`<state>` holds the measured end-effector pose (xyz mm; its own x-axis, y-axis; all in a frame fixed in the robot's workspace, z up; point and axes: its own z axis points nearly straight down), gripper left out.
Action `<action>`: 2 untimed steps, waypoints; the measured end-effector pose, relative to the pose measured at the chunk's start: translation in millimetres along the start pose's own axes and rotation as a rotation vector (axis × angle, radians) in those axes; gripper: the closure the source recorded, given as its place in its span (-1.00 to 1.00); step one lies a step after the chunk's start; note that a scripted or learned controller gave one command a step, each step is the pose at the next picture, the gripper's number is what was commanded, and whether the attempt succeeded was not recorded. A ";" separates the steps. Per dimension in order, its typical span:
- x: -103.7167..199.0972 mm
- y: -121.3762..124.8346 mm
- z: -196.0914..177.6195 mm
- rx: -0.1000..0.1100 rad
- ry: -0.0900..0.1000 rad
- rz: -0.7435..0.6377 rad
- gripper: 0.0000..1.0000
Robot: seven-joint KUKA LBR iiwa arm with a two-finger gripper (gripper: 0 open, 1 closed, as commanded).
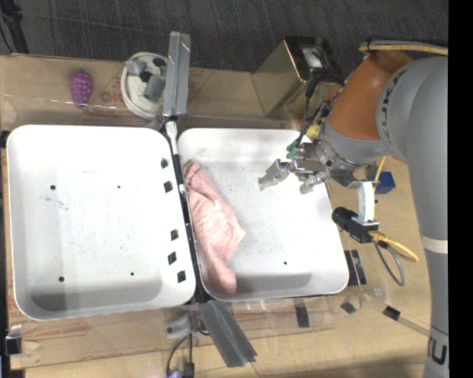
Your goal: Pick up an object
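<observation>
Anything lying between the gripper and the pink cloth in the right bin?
No. In the camera view, the stretch between the gripper and the pink cloth is bare white floor of the right bin.

One fixed camera above the bench (55, 333) — angled down on both bins.

The grey arm (414, 132) is cut off by the right edge, so its base is out of sight. The gripper (288, 172) is small and cluttered with fittings; whether the jaws stand apart or together cannot be told. The pink cloth (213, 227) lies against the right bin's (299, 278) left wall, its folds hiding its underside. At the bench's far left edge, the small purple object (81, 87) is too small to identify.
</observation>
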<state>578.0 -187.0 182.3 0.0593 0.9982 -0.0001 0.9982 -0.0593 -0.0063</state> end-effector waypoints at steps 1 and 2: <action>93.9 -7.5 91.1 -0.003 0.000 -0.192 -1.00; 93.4 -7.7 81.7 0.000 -0.001 -0.195 1.00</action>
<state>575.3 -93.3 100.7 -0.1350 0.9908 0.0004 0.9908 0.1350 -0.0059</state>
